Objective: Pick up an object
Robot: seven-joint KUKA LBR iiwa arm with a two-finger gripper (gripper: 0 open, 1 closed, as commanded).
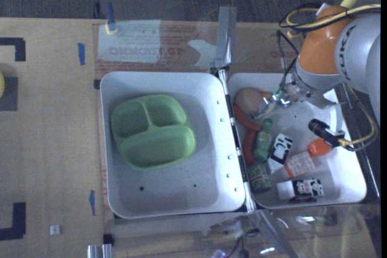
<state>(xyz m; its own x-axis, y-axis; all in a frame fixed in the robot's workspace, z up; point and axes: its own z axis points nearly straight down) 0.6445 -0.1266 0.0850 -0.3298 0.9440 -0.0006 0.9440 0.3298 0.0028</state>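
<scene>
Wooden worktop point(48, 148) with two white bins; arm reaching into the right bin point(357, 181).
The pincer point(270, 104) hangs over the clutter's upper left, beside a tan rounded object point(247, 98) and above a green bottle point(263, 139), likely lining up a pick; whether it's apart or together I cannot tell. A green divided tray point(152, 129) sits alone in the left bin point(181, 190).

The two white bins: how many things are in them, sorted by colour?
Green: 3, the divided plate, a small bottle, a darker one
Orange or red: 3, curved pieces, small piece
White: 3, tubes, card
Tan: 1, round lump
Total: 10
</scene>
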